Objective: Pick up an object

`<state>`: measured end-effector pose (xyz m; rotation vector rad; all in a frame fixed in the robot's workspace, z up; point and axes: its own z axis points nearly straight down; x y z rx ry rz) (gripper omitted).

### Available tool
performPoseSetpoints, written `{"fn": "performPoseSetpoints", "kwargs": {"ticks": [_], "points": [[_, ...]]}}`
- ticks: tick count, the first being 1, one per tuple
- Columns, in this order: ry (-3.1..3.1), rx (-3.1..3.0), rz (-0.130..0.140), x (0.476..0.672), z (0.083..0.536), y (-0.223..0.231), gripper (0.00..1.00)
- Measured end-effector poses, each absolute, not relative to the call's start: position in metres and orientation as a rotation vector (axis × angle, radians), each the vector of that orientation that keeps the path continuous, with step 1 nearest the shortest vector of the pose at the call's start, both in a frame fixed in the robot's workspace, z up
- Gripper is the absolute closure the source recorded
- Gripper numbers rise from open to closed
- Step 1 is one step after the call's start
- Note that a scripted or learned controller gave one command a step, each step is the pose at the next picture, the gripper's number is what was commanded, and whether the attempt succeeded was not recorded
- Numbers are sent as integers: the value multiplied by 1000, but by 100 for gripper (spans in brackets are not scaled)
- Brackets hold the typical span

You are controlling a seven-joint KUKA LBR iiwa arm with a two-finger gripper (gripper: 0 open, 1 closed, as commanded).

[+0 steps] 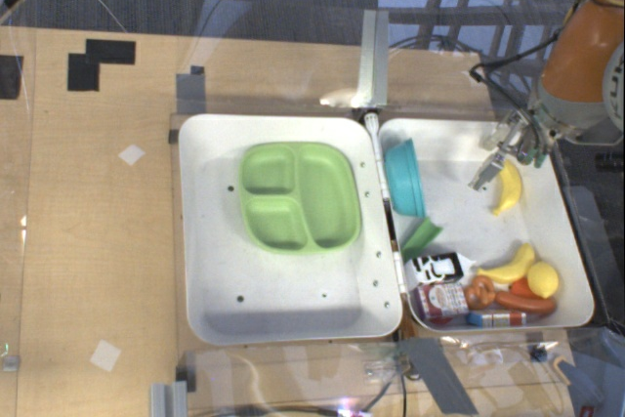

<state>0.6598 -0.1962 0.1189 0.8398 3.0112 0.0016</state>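
1. Hovering over the right bin [576,239], just beside the upper banana [507,189]: gripper [496,163], fingers looking slightly parted with nothing between them.
2. Lying alone on bare bin floor near the far right wall: that banana, the likeliest target, touching or almost touching the gripper's lower finger.
3. Risking a glancing contact: curved, smooth skin probably sliding out sideways if closing off-centre, or getting nudged toward the wall.
4. Crowding the near corner: second banana [512,266], lemon [542,279], sausage-like toy [516,303], red-labelled packet [442,298], black-and-white card [437,265]; grabbing there likely catching two items.
5. Leaning on the divider: teal bowl [404,177], green wedge [422,235] below it.
6. Sitting in the left bin [210,308]: green divided plate [298,196].
7. Showing print too small to read: packet and card.
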Motion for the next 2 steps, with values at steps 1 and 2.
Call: {"fn": "performPoseSetpoints", "kwargs": {"ticks": [1, 2], "points": [[2973, 986, 2, 649, 88, -202, 0], [2903, 1178, 3, 617, 87, -204, 0]]}}
